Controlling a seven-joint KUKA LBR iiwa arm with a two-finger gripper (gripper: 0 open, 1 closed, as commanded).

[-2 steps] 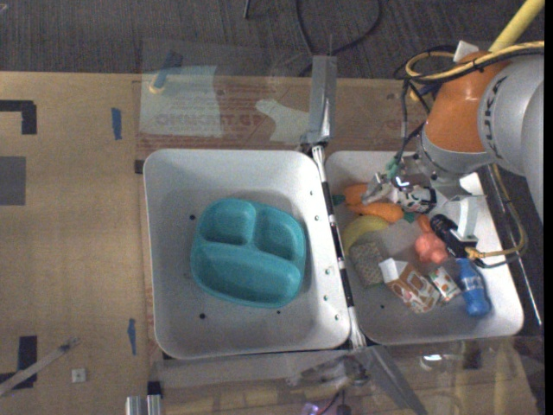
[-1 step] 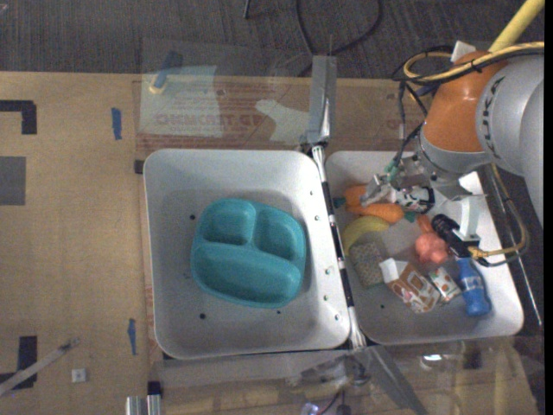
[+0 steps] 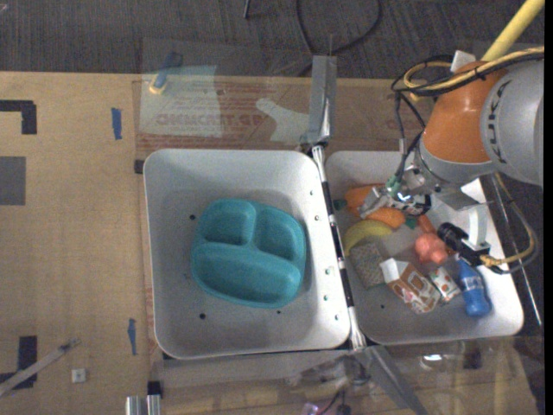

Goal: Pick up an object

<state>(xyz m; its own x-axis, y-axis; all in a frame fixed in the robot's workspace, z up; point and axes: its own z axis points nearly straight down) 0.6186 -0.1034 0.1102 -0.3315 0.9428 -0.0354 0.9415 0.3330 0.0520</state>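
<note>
Gripper [image 3: 399, 199] low over right bin [image 3: 505, 318], at its upper part; finger opening hidden, cannot tell. Orange object [image 3: 386, 219] directly under gripper, touching or nearly so; long axis roughly left-right. Yellow piece [image 3: 363, 232] just beside it, lower left. Teal tray [image 3: 249, 251] in left bin [image 3: 173, 188], well apart.

Matt teal plastic tray [image 3: 249, 253]
</note>
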